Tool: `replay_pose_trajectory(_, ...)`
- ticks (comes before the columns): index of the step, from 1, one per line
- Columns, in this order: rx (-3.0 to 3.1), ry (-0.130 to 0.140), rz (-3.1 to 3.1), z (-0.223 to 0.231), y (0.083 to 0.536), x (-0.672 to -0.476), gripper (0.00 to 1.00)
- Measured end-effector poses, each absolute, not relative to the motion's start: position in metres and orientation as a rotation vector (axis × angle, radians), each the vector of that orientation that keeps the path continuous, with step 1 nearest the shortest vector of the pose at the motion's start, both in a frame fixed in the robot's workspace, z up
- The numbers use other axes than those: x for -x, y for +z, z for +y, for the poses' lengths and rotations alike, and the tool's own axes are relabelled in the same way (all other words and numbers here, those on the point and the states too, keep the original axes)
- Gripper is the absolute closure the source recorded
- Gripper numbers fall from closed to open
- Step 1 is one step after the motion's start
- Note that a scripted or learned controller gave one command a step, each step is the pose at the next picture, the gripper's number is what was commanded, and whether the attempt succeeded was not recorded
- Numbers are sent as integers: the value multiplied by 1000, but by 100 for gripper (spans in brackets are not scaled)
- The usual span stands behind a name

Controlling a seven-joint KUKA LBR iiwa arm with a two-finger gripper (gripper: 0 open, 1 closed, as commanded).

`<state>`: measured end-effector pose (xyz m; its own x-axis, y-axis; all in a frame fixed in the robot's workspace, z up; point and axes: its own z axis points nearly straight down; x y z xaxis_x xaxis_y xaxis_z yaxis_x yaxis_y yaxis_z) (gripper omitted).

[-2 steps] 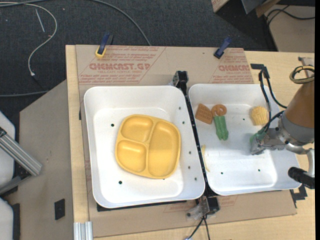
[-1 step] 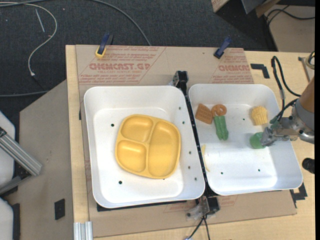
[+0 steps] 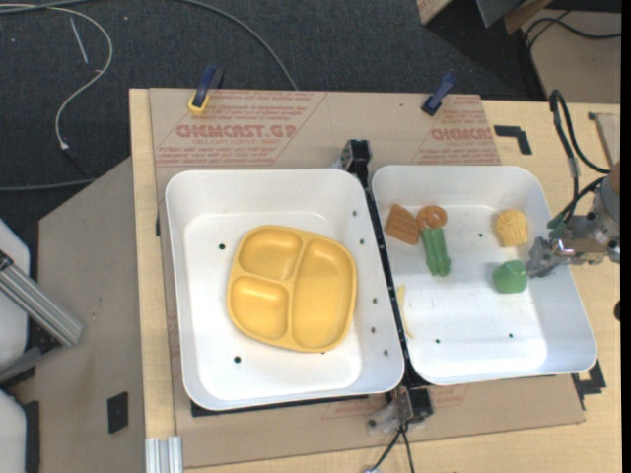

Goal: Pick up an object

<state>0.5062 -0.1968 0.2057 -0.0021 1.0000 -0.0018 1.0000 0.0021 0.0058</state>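
The gripper (image 3: 544, 259) sits low at the right bin's (image 3: 473, 358) right wall, its tip just beside a small round green object (image 3: 510, 278); whether it is released or clenched I cannot tell. Near it lie a yellow corn piece (image 3: 511, 228), a green cylinder (image 3: 436, 251) touching an orange ring (image 3: 431, 217), and a brown block (image 3: 402, 224). The left bin (image 3: 197, 363) holds a yellow divided plate (image 3: 293, 287).

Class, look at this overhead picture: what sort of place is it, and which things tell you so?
Probably a robotics lab test bench: two white bins clamped to a board, toy food such as the corn, and a gripper reaching in.
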Motion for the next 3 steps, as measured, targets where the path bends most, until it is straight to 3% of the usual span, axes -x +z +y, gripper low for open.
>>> replay_pose_trajectory(1,-2215,5,2219,-198,249,-507,100)
replay_pose_trajectory(3,-2216,3,2231,-100,246,-516,100)
